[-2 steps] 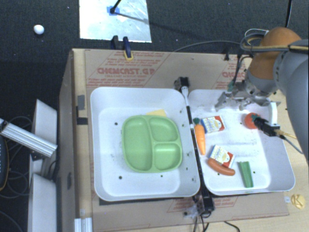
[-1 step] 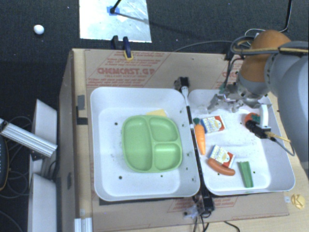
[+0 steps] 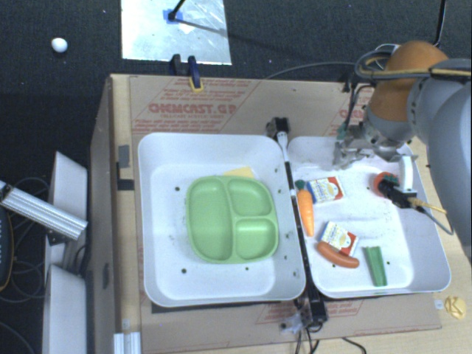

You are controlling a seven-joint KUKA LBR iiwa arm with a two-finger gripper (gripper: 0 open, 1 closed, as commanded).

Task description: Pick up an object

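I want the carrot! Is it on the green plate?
No, the carrot lies in the right bin by the divider, while the green plate sits in the left bin.

Smooth white plastic bins (image 3: 162, 271), matt green plastic tray (image 3: 231, 220), glossy sausage (image 3: 338, 255)

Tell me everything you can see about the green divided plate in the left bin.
The green divided plate is a pale green tray that looks like matte plastic, a rounded square with three compartments: one long one on the left and two smaller ones on the right. It lies flat, right side up, near the middle of the left bin, slightly turned. Nothing sits in its compartments. A yellow flat piece pokes out from behind its far edge.
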